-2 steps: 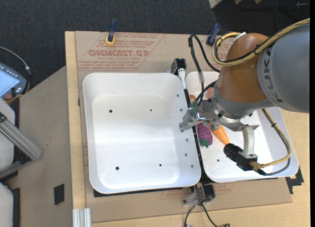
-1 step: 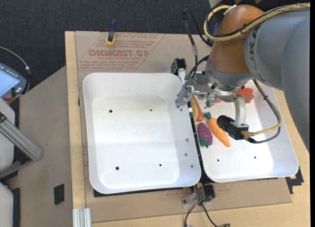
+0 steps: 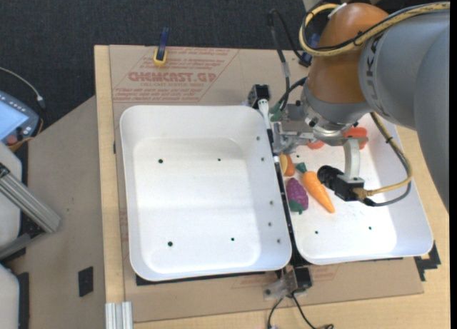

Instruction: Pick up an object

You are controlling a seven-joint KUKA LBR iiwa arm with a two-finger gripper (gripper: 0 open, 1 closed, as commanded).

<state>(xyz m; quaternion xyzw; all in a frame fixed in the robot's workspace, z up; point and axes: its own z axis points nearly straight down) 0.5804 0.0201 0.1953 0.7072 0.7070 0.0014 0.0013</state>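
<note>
Here, at the far left, the shallow white plastic bin on the left (image 3: 193, 192) takes up most of the brown cardboard-covered bench (image 3: 171, 71), well apart from the work. A dark ridge where the two bins meet (image 3: 280, 192) marks the edge that matters. Just beyond it, in the white bin on the right (image 3: 371, 238), a purple, lumpy toy vegetable (image 3: 296, 195) lies near the dividing wall, with an orange toy carrot (image 3: 318, 190) just beside it, slanting toward the bin's middle. A small orange-yellow piece (image 3: 287, 165) sits above them, close to the wall, and a red-orange object (image 3: 355, 135) peeks out behind the wrist.

The gripper (image 3: 300, 135) hangs over the upper left corner of that bin, under the grey arm with its orange band (image 3: 343, 42); whether it is open or closed cannot be told. Nothing is visibly held, so the step looks like approach. Next, it likely needs to descend on the carrot or purple piece, keeping off the wall; room opens toward the bin's bare right and lower floor.
</note>
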